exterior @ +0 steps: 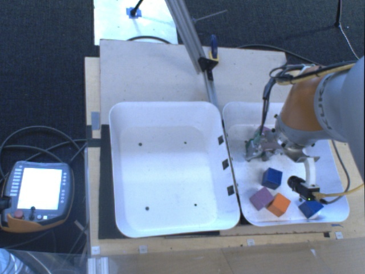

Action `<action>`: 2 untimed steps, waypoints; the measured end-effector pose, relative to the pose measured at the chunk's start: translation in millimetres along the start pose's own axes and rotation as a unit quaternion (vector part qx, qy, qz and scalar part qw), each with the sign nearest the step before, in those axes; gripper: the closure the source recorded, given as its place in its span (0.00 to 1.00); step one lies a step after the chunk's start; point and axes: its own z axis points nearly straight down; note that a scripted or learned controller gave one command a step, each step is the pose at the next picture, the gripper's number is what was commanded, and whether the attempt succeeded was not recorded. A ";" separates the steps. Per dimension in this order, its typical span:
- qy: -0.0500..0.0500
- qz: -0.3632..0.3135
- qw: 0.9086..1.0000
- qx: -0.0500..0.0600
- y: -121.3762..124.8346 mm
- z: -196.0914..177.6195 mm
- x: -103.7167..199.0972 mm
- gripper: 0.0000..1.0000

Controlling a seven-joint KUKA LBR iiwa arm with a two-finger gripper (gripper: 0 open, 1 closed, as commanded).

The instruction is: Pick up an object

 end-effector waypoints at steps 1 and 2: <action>0.000 -0.001 1.000 -0.001 4.2 -46.7 7.7 1.00; -0.001 0.000 1.000 -0.002 2.4 -99.8 3.5 1.00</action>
